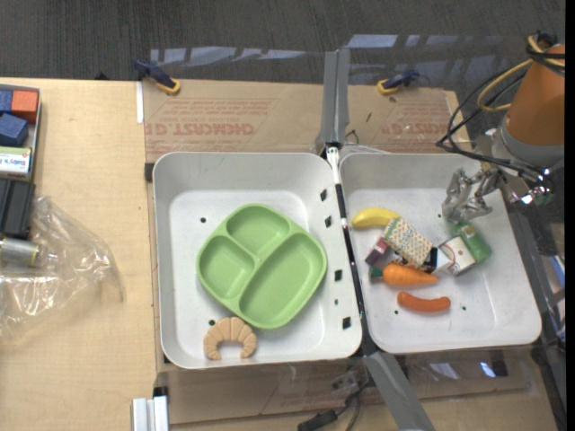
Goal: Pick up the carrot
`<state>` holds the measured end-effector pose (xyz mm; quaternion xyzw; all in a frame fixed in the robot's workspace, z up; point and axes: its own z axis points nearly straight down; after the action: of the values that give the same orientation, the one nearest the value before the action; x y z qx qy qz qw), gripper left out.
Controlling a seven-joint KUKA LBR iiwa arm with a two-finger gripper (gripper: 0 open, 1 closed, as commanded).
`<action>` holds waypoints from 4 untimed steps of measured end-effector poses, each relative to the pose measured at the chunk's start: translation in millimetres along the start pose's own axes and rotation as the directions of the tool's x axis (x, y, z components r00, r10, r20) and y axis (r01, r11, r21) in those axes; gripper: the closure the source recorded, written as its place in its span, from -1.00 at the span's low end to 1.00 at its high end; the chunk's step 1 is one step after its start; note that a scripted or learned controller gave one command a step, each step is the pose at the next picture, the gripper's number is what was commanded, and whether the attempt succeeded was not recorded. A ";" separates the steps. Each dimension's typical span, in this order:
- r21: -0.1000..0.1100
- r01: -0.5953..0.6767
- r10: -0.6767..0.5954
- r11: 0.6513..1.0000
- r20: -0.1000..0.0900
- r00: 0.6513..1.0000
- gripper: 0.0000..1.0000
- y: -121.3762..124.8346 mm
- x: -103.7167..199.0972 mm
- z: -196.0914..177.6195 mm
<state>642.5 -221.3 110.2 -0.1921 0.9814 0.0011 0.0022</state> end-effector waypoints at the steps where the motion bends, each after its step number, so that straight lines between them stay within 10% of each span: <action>1: -0.002 0.395 -0.395 0.919 0.000 0.919 1.00 -3.6 -10.6 20.9; 2: 0.000 0.628 -0.628 0.778 0.001 0.778 1.00 -6.1 -17.3 18.9; 4: 0.001 0.985 -0.985 0.171 0.006 0.171 1.00 -4.1 -18.7 18.7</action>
<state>661.4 -218.0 91.6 -0.7788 0.6273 0.0013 0.0044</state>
